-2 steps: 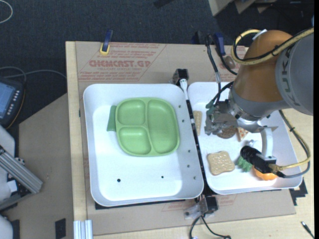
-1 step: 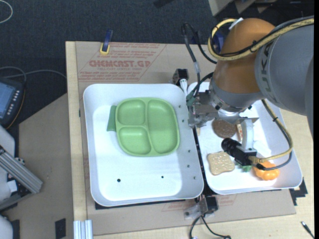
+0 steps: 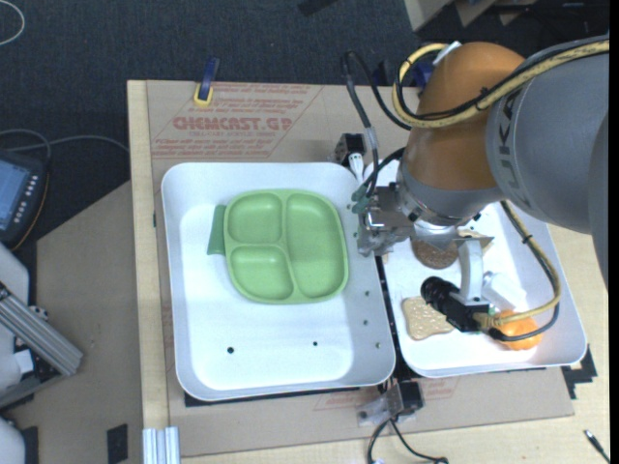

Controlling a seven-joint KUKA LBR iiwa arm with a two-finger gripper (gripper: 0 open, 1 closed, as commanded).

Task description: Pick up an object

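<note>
Pickup not yet done, by my read: grey two-finger gripper hangs over the seam btwn the two bins w/ nothing seen in it; spread or closed, can't tell. Candidate objs: pale green divided plastic plate flat in left shallow white bin; tan toast-shaped flat piece, brown round item and orange rounded thing in right shallow white bin. Bins sit on printed cardboard sheet; dark carpet behind.

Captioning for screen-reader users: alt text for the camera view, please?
A grey robot arm with an orange band reaches from the right over the right white bin, which holds a tan toast-shaped piece and an orange object. The left white bin holds a light green divided plastic plate.
</note>
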